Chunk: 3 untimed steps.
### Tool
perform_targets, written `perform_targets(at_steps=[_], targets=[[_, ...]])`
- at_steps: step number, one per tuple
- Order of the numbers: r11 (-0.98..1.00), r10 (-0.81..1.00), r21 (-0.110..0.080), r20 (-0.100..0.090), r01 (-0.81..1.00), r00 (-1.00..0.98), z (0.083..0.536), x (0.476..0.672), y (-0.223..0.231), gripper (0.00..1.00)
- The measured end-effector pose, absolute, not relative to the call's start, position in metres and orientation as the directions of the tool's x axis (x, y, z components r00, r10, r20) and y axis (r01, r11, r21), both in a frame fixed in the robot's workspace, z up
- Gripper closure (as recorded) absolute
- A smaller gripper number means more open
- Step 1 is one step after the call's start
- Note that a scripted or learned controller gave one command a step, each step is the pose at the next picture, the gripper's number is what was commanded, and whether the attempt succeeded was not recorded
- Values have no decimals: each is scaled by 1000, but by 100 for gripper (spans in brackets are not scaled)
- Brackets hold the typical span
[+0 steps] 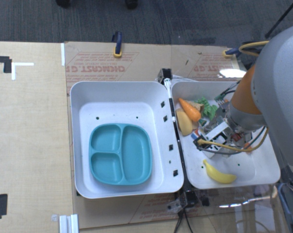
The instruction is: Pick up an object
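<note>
Two white bins sit side by side on the table (29, 144), which is covered with brown cardboard under the bins. Left bin (83, 106) holds a teal divided plate (121, 154) with three compartments, lying flat toward the bin's 6 o'clock side. Right bin (263, 171) holds the loose items: an orange carrot (189, 108) at about 10 o'clock in the bin, a pale yellow-tan potato-like piece (184, 122) touching the carrot just below it, a green leafy item (209, 108) just beside the carrot at its 3 o'clock, and a yellow banana (218, 174) at 6 o'clock, lying apart from the rest.

Arm enters from 3 o'clock, grey with orange band (243, 97) above the wrist. Hand (210, 136) is low over the middle of the right bin, between the carrot cluster and the banana, with yellow cables looped around it. Fingers are hidden in the wrist clutter, so cannot tell how far open it is or whether anything is gripped.

A blue-handled clamp (117, 43) sits on the cardboard edge at 12 o'clock above the left bin.
</note>
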<state>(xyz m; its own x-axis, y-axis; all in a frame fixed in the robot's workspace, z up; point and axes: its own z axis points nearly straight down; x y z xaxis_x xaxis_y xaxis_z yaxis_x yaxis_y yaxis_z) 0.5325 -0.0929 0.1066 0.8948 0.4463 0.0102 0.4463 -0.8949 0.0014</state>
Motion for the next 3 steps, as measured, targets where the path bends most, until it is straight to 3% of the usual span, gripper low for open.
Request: perform_targets(at_steps=[1,2,3], targets=[[-926,377,7,5,377,926,98,618,-100,0],[-927,376,5,7,376,927,97,570,-97,0],[-976,219,2,2,219,976,97,602,-95,0]])
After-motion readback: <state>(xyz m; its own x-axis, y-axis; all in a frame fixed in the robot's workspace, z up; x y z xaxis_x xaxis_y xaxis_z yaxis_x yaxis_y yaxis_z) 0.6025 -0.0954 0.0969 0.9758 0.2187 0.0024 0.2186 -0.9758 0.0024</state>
